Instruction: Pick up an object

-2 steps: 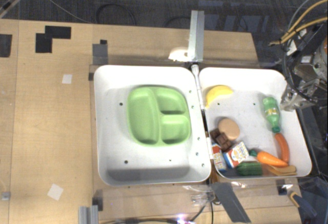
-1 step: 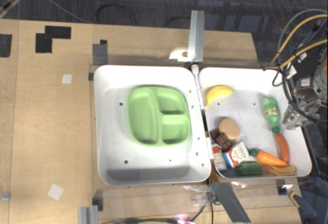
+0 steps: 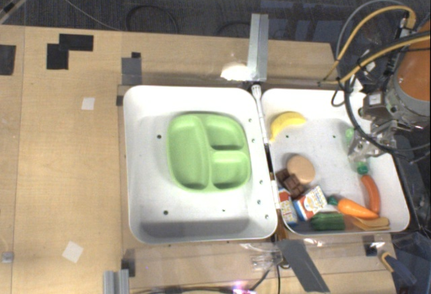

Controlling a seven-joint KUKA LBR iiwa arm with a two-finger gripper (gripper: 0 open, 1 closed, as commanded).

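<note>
Robot hand (image 3: 363, 146) at three o'clock over the right bin (image 3: 323, 121); finger state unclear. Green divided tray (image 3: 207, 151) fills the left bin (image 3: 145, 158).

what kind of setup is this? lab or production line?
Most likely a robotics lab grasping rig, not production: two white bins on a wooden bench, toy food such as a banana and carrot, a green divided tray, and loose cabling on the arm.

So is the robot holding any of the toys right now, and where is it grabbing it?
It cannot be told. The gripper hangs over the right bin, just above a small green toy, but no toy shows between its fingers.
</note>
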